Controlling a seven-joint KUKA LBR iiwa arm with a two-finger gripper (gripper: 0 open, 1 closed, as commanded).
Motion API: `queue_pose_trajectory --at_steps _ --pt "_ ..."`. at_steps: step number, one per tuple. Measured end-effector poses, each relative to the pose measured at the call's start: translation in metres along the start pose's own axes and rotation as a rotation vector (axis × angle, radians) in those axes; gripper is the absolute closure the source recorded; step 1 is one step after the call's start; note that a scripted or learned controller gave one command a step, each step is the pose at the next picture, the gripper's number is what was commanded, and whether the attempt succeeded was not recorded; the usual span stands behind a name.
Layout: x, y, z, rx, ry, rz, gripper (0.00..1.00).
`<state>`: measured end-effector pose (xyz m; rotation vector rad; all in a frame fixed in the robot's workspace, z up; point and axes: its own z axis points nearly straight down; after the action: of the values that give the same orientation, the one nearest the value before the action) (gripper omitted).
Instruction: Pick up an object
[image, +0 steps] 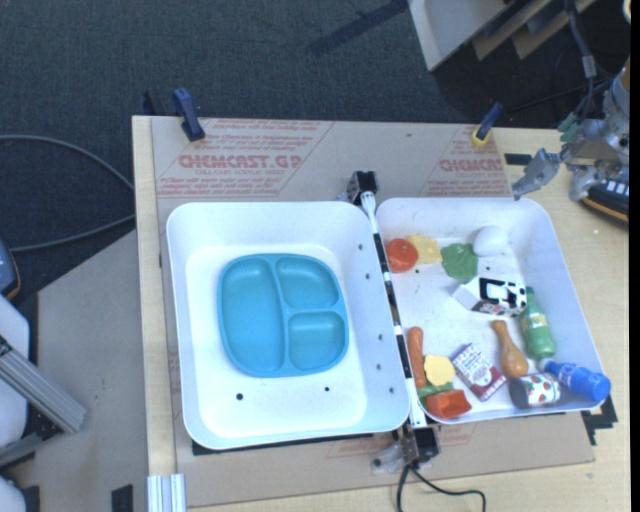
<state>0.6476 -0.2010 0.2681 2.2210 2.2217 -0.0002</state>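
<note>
The right white bin (560, 262) holds several toy foods. Among them are a red tomato (401, 254), a green leafy piece (460, 261), a white ball (490, 240) and a black-and-white carton (498, 293). A green bottle (536, 331), a blue bottle (579, 380), a tan drumstick (508, 347), an orange carrot (415, 346) and a maroon packet (477, 368) lie nearer the front. My gripper (531, 177) hangs at the upper right, just beyond that bin's far right corner, above the bench and apart from every object.
The left white bin (190, 300) carries a blue divided plate (283, 313). Blue clamps (186, 114) (486, 124) grip the board's far edge. A black clip (362, 185) joins the bins at the back. Cables and equipment crowd the upper right.
</note>
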Motion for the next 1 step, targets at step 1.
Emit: queue_pose_trajectory --at_steps 1 --pt "-0.0231 -0.0815 0.0922 0.002 0.000 0.001 0.00"
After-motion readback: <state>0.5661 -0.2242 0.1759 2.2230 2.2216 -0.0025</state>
